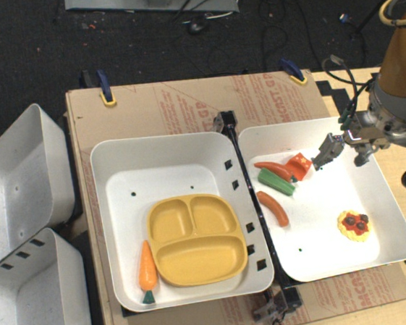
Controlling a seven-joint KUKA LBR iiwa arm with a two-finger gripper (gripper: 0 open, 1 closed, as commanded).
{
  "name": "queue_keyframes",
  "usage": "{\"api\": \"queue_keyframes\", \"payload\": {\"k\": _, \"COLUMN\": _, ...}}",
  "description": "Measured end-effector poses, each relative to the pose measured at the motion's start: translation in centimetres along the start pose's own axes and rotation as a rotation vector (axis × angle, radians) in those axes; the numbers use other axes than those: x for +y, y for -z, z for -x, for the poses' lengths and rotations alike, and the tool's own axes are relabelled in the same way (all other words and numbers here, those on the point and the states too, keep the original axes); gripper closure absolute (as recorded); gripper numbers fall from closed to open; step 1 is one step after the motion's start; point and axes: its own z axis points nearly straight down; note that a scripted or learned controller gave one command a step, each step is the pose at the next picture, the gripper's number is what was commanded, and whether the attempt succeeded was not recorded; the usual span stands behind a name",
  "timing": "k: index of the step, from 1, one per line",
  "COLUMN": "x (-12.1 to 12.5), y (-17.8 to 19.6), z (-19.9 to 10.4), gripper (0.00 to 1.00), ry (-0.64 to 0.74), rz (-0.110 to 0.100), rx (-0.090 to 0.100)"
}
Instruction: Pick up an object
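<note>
The right bin (382, 196) holds a small cluster at its upper left: a red-orange piece (298, 165), a green pickle-like piece (275, 183), a thin red chili (270, 167) and a brown sausage (273, 208). A small yellow pizza slice (354, 224) lies toward the bin's lower right. My gripper (344, 151) hangs over the right bin's upper right part, just right of the cluster, with dark fingers (326, 153) spread apart and nothing between them. In the left bin (116, 168) rest a yellow divided plate (197, 239) and an orange carrot (147, 268).
A black divider (249, 196) runs between the two bins. The bins sit on a cardboard sheet (181, 102). Two white spare bins (20, 215) stand at the far left. Cables and a black floor lie beyond the bench.
</note>
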Motion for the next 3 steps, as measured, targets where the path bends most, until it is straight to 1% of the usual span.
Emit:
{"api": "queue_keyframes", "payload": {"k": 1, "x": 0.2, "y": 0.4, "z": 0.0, "gripper": 0.0, "ry": 0.002, "rz": 0.008, "rx": -0.001}}
{"api": "queue_keyframes", "payload": {"k": 2, "x": 1.1, "y": -5.2, "z": 0.2, "gripper": 0.0, "ry": 0.0, "rz": 0.003, "rx": -0.001}}
{"api": "queue_keyframes", "payload": {"k": 3, "x": 0.1, "y": -11.1, "z": 0.4, "gripper": 0.0, "ry": -0.002, "rz": 0.002, "rx": 0.0}}
